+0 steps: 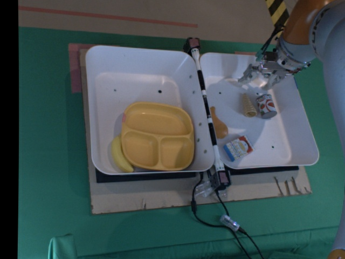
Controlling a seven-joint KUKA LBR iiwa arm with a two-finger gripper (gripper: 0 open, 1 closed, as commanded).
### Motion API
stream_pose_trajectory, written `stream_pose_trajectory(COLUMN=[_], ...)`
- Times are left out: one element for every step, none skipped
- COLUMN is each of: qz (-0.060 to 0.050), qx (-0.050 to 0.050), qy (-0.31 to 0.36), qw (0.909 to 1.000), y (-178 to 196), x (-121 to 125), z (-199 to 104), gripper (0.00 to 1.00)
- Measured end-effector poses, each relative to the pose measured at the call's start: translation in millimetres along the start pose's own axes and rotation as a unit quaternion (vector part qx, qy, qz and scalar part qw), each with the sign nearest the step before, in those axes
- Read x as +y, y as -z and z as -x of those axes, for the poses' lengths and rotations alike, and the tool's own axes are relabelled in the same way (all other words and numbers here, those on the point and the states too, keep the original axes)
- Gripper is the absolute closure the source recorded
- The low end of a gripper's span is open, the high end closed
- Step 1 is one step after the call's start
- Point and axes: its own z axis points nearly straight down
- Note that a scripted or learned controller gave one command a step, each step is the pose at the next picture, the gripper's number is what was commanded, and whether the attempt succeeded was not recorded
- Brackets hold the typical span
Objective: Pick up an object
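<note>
Over the right bin (pixel 302 139), the tool (pixel 262 79) hovers with fingers spread, pinching nothing. The can (pixel 266 106) and cone (pixel 248 105) lie just below it, unlifted, so the pick looks undone.

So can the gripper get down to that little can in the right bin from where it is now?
Probably yes: the gripper hovers just above the can, nothing covers it, though the cone lies close beside it.

Both white bins (pixel 108 144) look like smooth, faintly glossy plastic, as does the yellow divided tray (pixel 157 135). They sit on rough brown cardboard (pixel 140 198) over matt green cloth (pixel 48 144). The small can (pixel 265 106) has a shiny metallic rim.
</note>
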Motion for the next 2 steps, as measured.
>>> stream_pose_trajectory(qz=[0.001,0.010], qx=[0.000,-0.005], qy=[0.000,-0.003], qw=[1.0000,0.9999], y=[1,19], x=[-32,-29], z=[7,12], gripper=[0.00,1.00])
